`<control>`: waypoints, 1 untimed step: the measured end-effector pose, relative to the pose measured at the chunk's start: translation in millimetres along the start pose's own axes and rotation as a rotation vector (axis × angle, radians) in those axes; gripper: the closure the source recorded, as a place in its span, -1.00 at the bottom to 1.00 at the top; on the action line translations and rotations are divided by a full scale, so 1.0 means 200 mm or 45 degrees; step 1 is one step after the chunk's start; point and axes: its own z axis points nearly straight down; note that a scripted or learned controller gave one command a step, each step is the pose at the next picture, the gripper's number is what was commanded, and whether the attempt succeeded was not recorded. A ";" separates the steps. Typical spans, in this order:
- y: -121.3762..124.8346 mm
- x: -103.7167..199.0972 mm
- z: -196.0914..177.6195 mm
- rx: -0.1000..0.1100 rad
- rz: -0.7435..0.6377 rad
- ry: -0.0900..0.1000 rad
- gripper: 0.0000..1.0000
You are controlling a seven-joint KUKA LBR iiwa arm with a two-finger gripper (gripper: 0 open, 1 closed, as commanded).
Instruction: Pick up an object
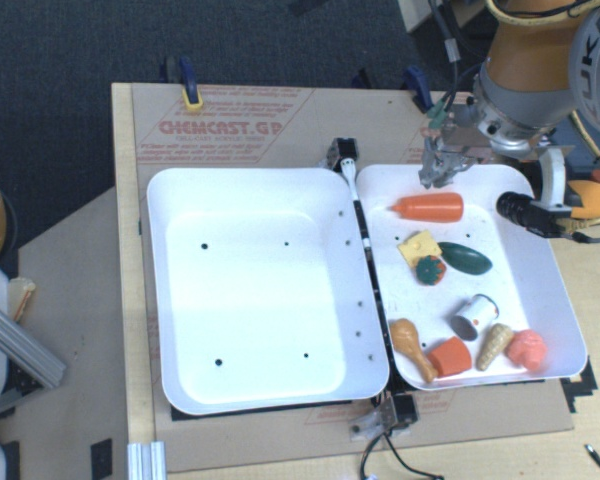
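The right bin holds several toy foods. An orange carrot lies near its far edge. Below it sit a yellow cheese wedge, a small red and green piece and a dark green pod. Nearer the front are a grey and white can, a tan drumstick, an orange block, a beige cone-like piece and a pink lump. My gripper hangs just above and behind the carrot, at the bin's far rim, with nothing seen between its fingers.
The left bin sits beside the right one, joined by a black hinge strip. Both rest on a brown cardboard sheet held by clamps. A black cylinder on the arm overhangs the right bin's far right corner.
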 end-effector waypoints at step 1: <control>0.18 0.20 -0.52 -0.021 0.005 -0.006 1.00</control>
